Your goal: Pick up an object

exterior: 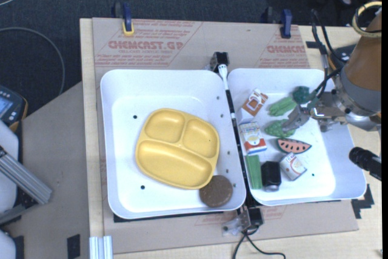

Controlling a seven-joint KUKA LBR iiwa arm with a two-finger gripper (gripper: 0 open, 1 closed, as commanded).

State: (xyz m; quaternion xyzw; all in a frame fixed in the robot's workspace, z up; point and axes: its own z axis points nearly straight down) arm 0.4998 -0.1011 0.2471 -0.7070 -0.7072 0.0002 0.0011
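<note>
A grey arm with an orange band reaches in over the right bin (339,188), its pincer (301,116) low among the toys near the bin's middle; from here I cannot tell whether it is open, closed or gripping anything. Taking the watermelon slice (294,145) as the marker: a green leafy piece (277,128) lies just up and to the left of it, touching or nearly touching the pincer's tip, with a second green piece (281,107) and a darker one (301,94) farther up. A small carton (254,102) sits up and left of the slice, a second carton (251,136) directly left, a green block (253,170) and a black one (271,174) below left, and a white-and-red piece (293,166) just below. Well to the slice's left, in the other bin (115,130) (both sit on the counter), rests a yellow divided plate (177,147) with a brown disc (216,190) at its lower corner.
</note>
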